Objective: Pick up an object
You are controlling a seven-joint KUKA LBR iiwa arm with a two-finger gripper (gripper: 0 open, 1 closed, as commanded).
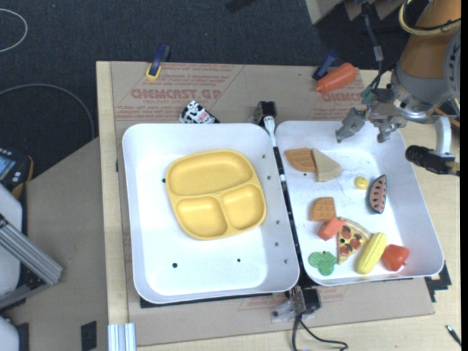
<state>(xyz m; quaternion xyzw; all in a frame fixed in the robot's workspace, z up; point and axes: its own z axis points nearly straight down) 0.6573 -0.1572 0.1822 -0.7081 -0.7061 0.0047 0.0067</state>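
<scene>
The yellow plastic divided plate (216, 194) lies in the left white bin (146, 196). Right of this plate, in the right white bin (420, 218), are the toy foods: a brown bread slice (300, 159), nearest, then a yellow corn cob (371, 251) and a dark watermelon slice (376, 194). The gripper (369, 126) hovers open and empty over this bin's far edge. It is best to choose a separated piece, like the watermelon, and descend straight. The arm's upper part is cut off; the crowded foods nearest the camera are hard to distinguish.

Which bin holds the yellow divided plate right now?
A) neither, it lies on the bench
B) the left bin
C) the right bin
B: the yellow divided plate lies flat in the left bin, while the right bin holds the toy foods.
</scene>
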